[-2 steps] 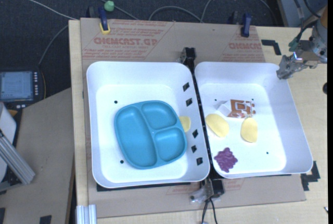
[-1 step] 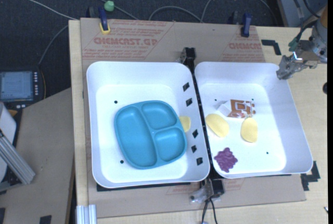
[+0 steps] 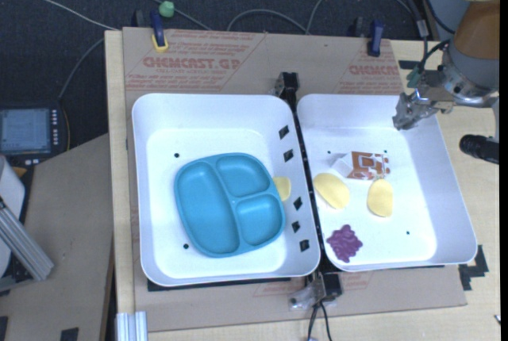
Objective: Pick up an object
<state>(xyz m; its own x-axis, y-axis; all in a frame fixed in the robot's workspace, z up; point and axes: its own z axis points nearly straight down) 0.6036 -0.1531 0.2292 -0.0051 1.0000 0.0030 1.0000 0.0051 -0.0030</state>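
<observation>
From my station I saw the gripper [image 3: 406,116] hovering over the far right corner of the right bin [image 3: 444,197], well apart from the loose pieces; whether it was released or clenched I could not tell. The likely targets lay clustered low in that bin: two yellow pieces [image 3: 332,190], a purple bunch [image 3: 344,242] and a brown-and-white packet [image 3: 367,165] whose print was unreadable. The left bin [image 3: 151,173] held a blue divided tray [image 3: 228,203]. The cardboard [image 3: 262,54] beneath, clamped flat, read "CHEMCAST".
</observation>
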